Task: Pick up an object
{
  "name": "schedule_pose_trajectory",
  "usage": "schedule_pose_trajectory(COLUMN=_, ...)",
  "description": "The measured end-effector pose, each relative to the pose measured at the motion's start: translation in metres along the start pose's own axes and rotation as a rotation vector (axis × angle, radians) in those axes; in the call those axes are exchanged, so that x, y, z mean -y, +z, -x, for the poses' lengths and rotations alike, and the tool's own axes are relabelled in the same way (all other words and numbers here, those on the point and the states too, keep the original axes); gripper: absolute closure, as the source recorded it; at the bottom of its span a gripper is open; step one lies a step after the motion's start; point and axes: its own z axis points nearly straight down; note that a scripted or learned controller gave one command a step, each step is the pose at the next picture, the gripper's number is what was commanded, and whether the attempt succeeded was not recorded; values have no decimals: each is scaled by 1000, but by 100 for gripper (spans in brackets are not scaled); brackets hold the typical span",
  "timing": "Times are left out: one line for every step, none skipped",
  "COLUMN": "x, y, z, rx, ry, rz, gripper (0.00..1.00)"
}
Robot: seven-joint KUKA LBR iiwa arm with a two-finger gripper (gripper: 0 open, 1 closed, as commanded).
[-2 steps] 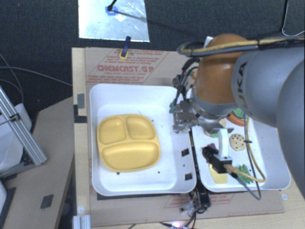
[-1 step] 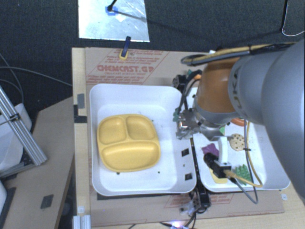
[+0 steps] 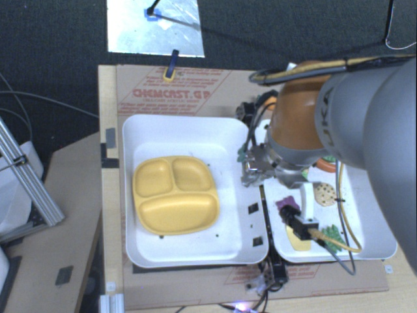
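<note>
gripper (image 3: 259, 168) low at the right bin's (image 3: 374, 230) 9 o'clock edge; open or closed, i cannot tell.
the purple piece (image 3: 287, 205) lies at its 5 o'clock, the speckled cookie (image 3: 324, 193) at 4; both look like light, stiff, slick plastic, so pinch across the narrow sides.

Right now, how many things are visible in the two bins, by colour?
Yellow: 2, yellow three-compartment plastic plate, flat yellow wedge
Purple: 1, small purple chunk
Green: 1, green leafy piece
Orange: 1, curved orange piece
Tan: 1, tan speckled round cookie
Total: 6 visible
</note>
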Motion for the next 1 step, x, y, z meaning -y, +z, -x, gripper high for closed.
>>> schedule_pose_trajectory(x=-9, y=11, z=2, rx=1, ry=2, rz=-1, gripper=100)
